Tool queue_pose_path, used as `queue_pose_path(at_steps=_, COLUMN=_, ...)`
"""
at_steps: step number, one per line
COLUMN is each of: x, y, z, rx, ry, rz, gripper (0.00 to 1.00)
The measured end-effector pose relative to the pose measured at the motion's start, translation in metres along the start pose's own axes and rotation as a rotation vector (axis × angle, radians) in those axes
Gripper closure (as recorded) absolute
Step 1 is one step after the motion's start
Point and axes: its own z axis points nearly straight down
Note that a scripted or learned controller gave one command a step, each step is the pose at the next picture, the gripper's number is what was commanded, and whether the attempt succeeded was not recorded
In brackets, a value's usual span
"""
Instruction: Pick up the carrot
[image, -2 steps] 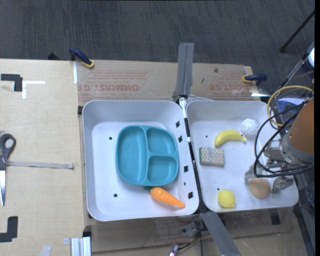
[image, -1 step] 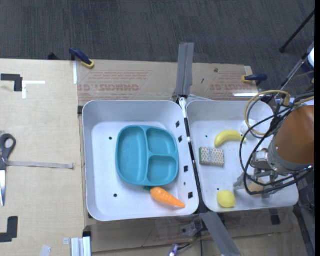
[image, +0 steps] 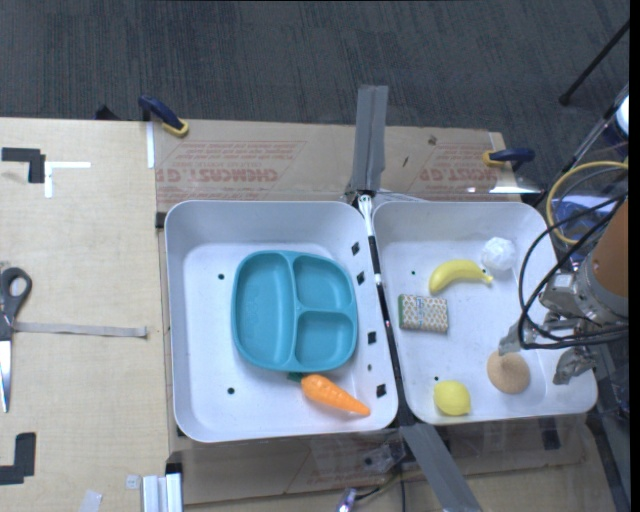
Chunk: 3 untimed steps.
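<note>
The orange carrot (image: 335, 395) lies flat in the left bin (image: 195, 330), near its front wall and just below the teal divided plate (image: 295, 310). Its thick end touches the plate's front rim and its tip points right. My gripper (image: 540, 354) hangs over the right side of the right bin (image: 405, 235), far to the right of the carrot. It is open, with nothing between its fingers. One finger (image: 511, 340) stands just above a brown round item (image: 509, 374).
The right bin also holds a banana (image: 458, 275), a white crumpled item (image: 498, 254), a speckled sponge block (image: 424, 313) and a lemon (image: 452, 398). Cables loop around the arm at the right. Scissors (image: 10, 320) lie on the bench at the far left.
</note>
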Motion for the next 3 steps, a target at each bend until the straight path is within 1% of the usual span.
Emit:
queue_pose_path(at_steps=1, x=-0.019, y=0.028, z=0.036, rx=-0.003, ry=0.000, rz=-0.491, gripper=0.00)
queue_pose_path(at_steps=2, x=-0.022, y=0.027, z=0.026, rx=0.001, ry=-0.003, rz=-0.492, gripper=1.00)
queue_pose_path(at_steps=3, x=-0.001, y=-0.014, z=-0.081, rx=-0.001, ry=-0.002, rz=-0.623, gripper=1.00)
